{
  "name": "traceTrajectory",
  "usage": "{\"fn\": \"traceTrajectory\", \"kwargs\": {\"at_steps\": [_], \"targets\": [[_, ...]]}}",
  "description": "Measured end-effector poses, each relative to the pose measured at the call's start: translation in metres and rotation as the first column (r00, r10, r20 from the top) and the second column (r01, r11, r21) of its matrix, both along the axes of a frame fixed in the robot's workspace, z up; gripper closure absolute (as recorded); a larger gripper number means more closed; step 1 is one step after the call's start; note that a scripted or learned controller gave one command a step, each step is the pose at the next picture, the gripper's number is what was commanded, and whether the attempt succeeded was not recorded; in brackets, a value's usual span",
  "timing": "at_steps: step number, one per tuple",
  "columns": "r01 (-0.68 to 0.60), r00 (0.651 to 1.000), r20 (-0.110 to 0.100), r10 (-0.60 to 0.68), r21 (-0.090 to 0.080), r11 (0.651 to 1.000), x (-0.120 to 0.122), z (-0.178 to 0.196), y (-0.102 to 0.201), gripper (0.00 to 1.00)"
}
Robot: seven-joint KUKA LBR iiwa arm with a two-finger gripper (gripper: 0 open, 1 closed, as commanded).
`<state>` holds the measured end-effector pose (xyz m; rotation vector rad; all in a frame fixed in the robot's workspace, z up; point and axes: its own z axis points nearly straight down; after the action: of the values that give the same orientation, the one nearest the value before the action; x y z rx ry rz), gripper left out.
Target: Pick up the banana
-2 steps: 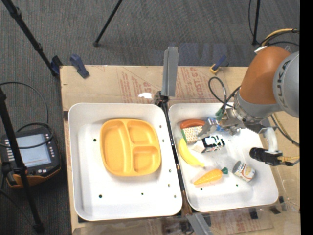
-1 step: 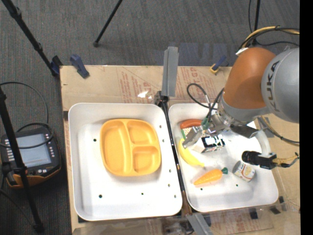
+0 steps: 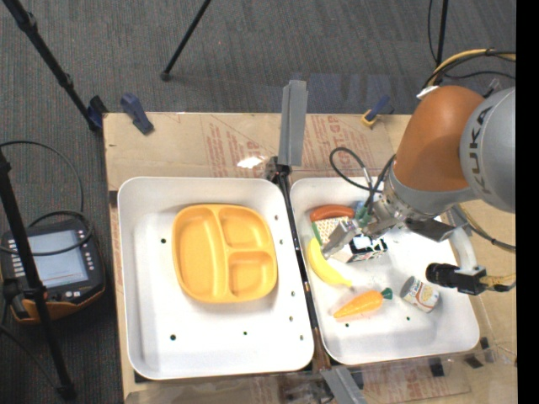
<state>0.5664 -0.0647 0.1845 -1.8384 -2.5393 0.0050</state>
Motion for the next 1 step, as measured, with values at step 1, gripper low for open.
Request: {"fn": "traceTrajectory", "kwargs": {"at_steps": [1], "targets": [[-0.061,0.998,-0.001,0.061,-0.001,0.998,-0.0401,-0.0003,0.0635,0.00]]}}
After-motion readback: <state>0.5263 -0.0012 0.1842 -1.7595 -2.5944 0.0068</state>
